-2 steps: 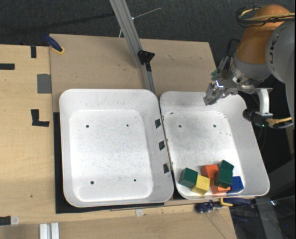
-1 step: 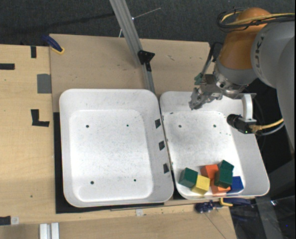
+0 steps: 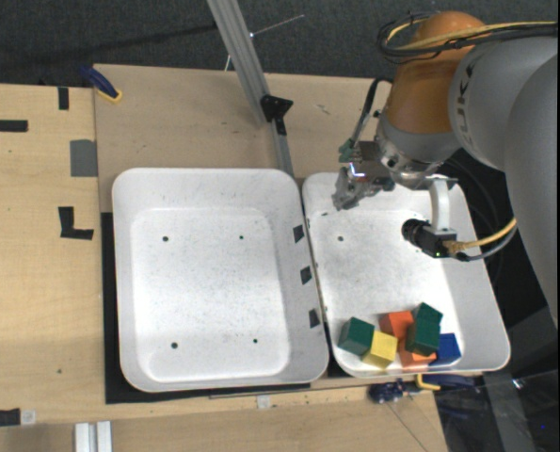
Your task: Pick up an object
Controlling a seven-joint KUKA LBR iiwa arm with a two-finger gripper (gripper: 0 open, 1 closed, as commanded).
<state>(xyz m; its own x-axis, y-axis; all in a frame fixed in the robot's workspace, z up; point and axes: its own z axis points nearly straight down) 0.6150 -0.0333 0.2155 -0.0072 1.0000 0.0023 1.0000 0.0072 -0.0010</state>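
While the hand (image 3: 347,194) hovers, grip perhaps empty, the blocks (image 3: 400,337) lie well apart, at the right bin's (image 3: 374,252) near end.

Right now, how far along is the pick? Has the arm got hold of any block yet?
Nothing looks picked yet. The blocks, among them a green block, a yellow block and a blue block, all lie clustered at the near end of the right bin. The gripper sits over that bin's far left corner, well away from them, with no block at its tip. Left: move to the cluster, grasp one, lift.
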